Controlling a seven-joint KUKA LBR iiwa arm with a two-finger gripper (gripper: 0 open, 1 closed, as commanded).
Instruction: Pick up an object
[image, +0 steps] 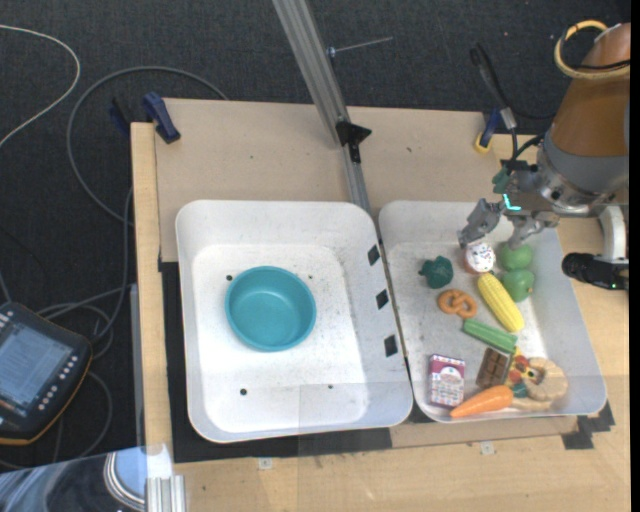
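My gripper (502, 232) hangs over the far end of the right bin (405, 240), its two fingers spread open with nothing between them. Just below the fingertips lie a small round white-and-red toy (481, 258) and a green pear (518, 270). Further down the bin are a yellow corn cob (500, 302), a brown pretzel (457, 302), a dark green piece (436, 270), a green bar (488, 334), a chocolate piece (493, 367), a pink box (447, 380), a carrot (482, 402) and a small figure (538, 380).
The left bin (200, 240) holds a teal bowl (270, 307). A metal pole (320, 70) slants down to the gap between the bins. Blue clamps (160, 115) grip the bench's far edge. A tablet (35, 365) lies at the left.
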